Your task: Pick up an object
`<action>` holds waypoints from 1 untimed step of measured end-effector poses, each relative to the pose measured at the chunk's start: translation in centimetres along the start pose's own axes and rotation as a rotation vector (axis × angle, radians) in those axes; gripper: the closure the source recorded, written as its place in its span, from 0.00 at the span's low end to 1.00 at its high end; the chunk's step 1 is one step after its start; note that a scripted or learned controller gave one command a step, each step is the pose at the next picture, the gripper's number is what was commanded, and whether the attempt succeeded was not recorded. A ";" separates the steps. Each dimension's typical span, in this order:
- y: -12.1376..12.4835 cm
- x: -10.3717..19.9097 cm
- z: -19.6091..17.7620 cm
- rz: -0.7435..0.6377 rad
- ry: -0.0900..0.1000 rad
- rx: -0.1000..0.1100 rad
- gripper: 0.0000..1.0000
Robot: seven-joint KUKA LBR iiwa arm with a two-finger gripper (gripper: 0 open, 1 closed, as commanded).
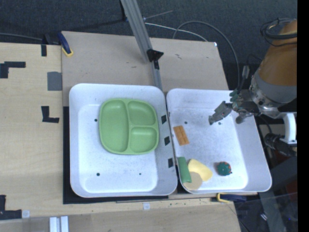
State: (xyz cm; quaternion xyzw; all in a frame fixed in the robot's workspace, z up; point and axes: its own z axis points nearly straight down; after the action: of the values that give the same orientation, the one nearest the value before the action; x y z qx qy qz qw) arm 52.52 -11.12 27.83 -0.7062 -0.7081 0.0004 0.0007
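Blurring hides the tool (226, 113) fingers' spacing.

The arm (280, 62) is cut off at the right edge

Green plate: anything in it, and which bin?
Empty. The green plate lies flat in the left bin; its three compartments show bare green.
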 end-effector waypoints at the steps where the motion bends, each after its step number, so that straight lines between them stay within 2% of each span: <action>1: 0.0 0.0 0.0 0.000 0.000 0.000 0.00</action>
State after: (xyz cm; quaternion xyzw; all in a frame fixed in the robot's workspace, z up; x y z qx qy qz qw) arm 52.52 -11.13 27.83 -0.7061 -0.7082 0.0004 0.0005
